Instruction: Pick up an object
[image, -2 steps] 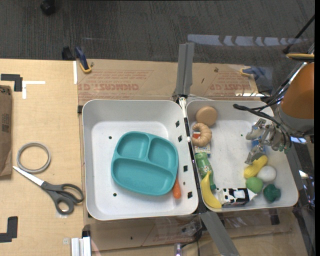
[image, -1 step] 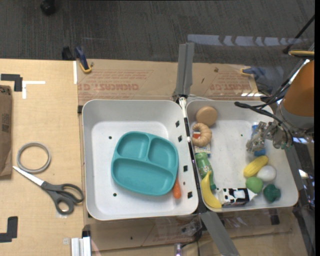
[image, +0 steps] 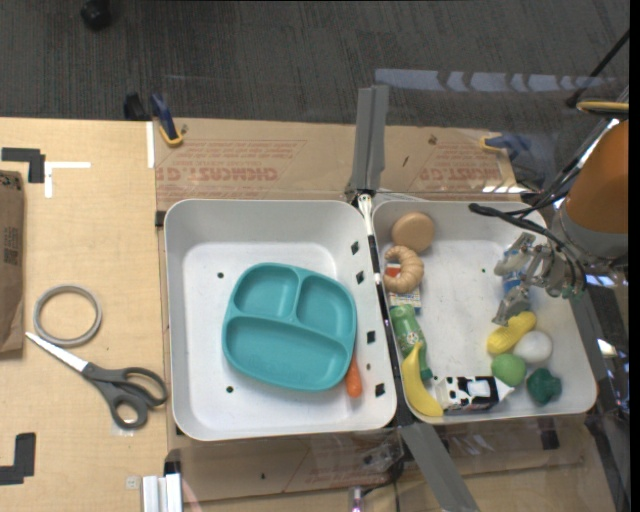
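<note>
The desk (image: 80, 250) — pale wood and cardboard, over dark carpet (image: 250, 50) — carries scissors (image: 105, 380) and tape roll (image: 67, 313); the tool (image: 525, 275) sits over the right bin (image: 455, 300) — grip unclear.

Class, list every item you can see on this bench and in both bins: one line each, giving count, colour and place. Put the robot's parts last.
Divided plate: 1, teal, left bin.
Carrot: 1, orange, left bin, beside the plate.
Round bun: 1, tan, right bin, top.
Banana: 1, yellow, right bin, left wall.
White ball: 1, right bin.
Scissors: 1, grey handles, bench left.
Tape roll: 1, grey, bench left.
Gripper: 1, grey, over the right bin.
</note>
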